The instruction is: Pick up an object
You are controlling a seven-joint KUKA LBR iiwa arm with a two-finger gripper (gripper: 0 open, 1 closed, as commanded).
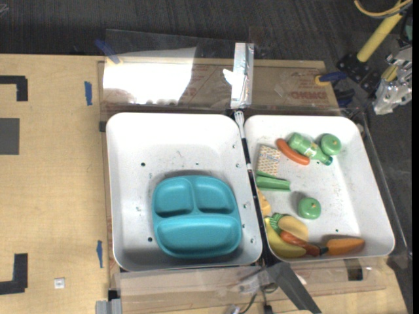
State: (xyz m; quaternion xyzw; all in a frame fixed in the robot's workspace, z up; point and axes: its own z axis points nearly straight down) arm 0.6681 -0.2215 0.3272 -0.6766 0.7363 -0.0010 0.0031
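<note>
One fixed camera looks down aslant on both white bins [124, 175].

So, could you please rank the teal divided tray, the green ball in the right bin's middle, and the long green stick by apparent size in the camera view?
1. Teal divided tray, by far the largest.
2. Long green stick.
3. Green ball, though it looks close to the stick in area, so that order is unsure.

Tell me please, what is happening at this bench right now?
Nothing is being handled yet. The gripper sits at the far right, beyond the right bin, with nothing between its fingers. That bin holds toy food: a green apple, a banana, a red chili and more. The left bin holds a teal divided tray.
</note>
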